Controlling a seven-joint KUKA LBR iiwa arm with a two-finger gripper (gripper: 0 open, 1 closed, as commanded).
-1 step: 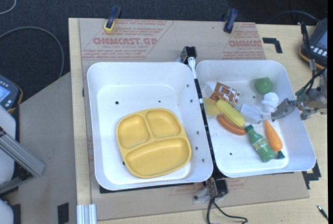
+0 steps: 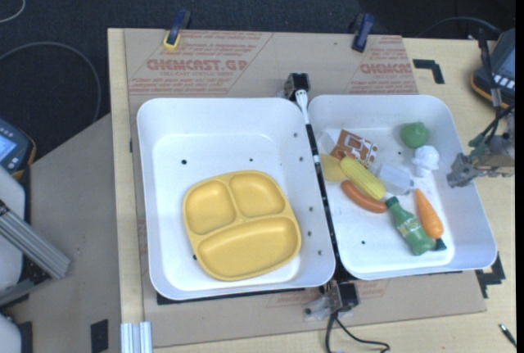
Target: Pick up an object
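A robotics lab or test cell is indicated — not a home or a kitchen. A sheet of protective-film-covered board (image 2: 246,56), printed with a repeated brand name, is fixed to the bench by two spring clamps (image 2: 174,30) at its far edge. Two shallow white bins (image 2: 155,179) are set side by side on it, joined by a black strip between them. Toy food (image 2: 385,187) made of plastic is piled in the right-hand bin, and a yellow divided tray (image 2: 240,223) is laid in the left one. Loose cables (image 2: 24,56) are trailed over dark carpet — aluminium framing (image 2: 33,241) is seen at the left edge.
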